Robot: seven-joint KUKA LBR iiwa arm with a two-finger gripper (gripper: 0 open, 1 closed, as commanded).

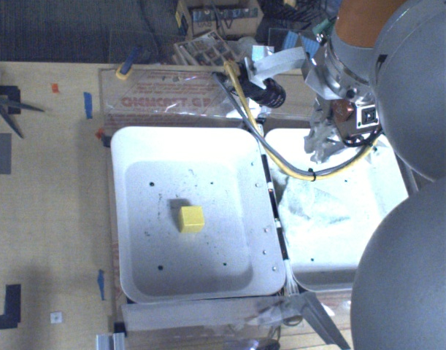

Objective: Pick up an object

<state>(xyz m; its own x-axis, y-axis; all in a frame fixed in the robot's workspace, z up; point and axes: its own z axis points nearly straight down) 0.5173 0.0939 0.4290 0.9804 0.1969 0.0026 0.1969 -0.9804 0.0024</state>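
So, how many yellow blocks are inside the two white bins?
1. The yellow block lies near the middle of the left bin. The arm covers part of the right bin, so another could be hidden there.

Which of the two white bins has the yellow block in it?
The left bin holds the yellow block, near its middle. The right bin lies under the tool.

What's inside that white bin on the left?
The left bin holds one small yellow block near its middle, plus a few dark specks. Its floor is in open view. The gripper hangs over the right bin.
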